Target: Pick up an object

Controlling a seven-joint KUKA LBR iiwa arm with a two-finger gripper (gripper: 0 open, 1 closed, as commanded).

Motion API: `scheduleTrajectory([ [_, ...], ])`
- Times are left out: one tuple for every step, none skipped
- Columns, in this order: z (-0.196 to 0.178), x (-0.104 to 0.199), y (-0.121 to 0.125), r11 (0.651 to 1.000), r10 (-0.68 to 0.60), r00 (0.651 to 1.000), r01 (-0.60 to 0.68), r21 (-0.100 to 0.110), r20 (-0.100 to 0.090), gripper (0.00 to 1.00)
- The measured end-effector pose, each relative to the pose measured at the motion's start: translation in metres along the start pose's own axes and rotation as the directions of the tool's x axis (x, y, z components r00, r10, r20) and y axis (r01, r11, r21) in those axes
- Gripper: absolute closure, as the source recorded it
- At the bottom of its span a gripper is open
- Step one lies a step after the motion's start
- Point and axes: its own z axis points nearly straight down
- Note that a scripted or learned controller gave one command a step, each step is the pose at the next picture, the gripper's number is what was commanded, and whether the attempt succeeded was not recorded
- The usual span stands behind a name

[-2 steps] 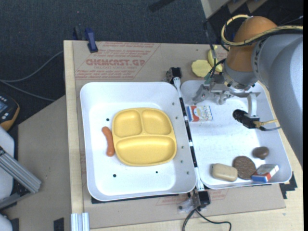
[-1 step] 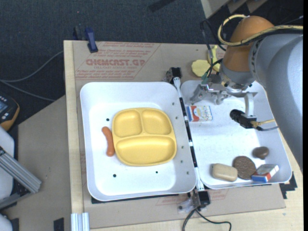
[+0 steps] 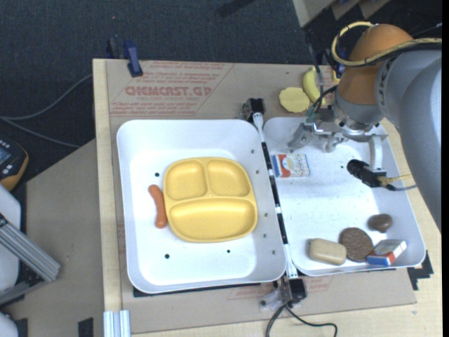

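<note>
The two-finger metal gripper (image 3: 317,136) hangs over the far edge of the right white bin (image 3: 330,209), its fingers spread and holding nothing. Just beside it, near the bin's far-left corner, lies the flat white card packet with red and blue print (image 3: 290,166), the likeliest target. I'd judge its long axis runs roughly along the bin's far edge, slightly tilted. Being so flat, it wants a low approach, the fingers closing across its short side.
</note>
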Motion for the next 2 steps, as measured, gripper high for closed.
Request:
scheduleTrajectory([
  [-0.0002, 0.0182, 0.0002, 1.000, -0.004, 1.000, 0.004, 0.002, -0.002, 0.00],
  [-0.0001, 0.0214, 0.0000, 1.000, -0.003, 1.000, 0.003, 0.003, -0.002, 0.00],
])
